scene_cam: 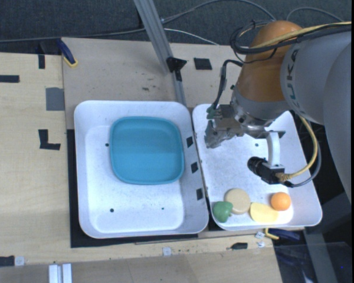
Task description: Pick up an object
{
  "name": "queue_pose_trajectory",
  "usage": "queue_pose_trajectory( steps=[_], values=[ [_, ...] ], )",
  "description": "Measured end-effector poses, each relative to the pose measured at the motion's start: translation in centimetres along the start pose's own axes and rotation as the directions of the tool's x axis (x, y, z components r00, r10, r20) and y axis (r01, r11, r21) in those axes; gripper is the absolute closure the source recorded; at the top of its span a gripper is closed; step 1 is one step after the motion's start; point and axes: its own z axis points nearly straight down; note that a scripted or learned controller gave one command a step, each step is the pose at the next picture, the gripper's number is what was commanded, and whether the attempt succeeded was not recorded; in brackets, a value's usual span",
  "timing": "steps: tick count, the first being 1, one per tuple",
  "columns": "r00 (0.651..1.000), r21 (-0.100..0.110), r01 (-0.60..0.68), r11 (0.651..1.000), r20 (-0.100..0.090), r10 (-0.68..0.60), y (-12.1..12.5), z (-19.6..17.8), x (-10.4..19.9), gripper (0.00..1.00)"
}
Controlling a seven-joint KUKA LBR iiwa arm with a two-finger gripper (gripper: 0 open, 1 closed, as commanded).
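1. Along the bottom of the frame runs the front edge of the desk (23,217), pale wood marked with scraps of dark tape.
2. In the lower right of the frame, at the near end of the right bin (304,158), four small objects sit clustered: a green piece (222,210) at the left, touching a round beige piece (238,200), then a yellow piece (263,213) and an orange ball (280,201) resting just beside and above it.
3. Left of centre lies the left bin (94,205), holding a blue plate (146,149) flat in its upper half.
4. Above the cluster, over the middle of the right bin, a black fitting (262,167) on the wrist carries a yellow cable that loops out to the right.
5. The pincer (215,135) hangs over the upper left part of the right bin, close to the wall shared with the left bin and well apart from the four objects. Whether it is apart or together cannot be told from this slant; nothing is seen in it.
6. Behind it the arm (318,75) rises toward the upper right of the frame, its orange band (268,63) bent over the bin's far end and the grey body filling the right side.
7. Farthest off, a metal pole (159,34) slants toward the top of the frame.
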Motion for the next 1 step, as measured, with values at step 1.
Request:
queue_pose_trajectory(
  steps=[1],
  values=[
    [1.000, -0.001, 0.001, 1.000, -0.001, -0.001, 1.45, -0.48, 5.51, 1.00]
  ],
)
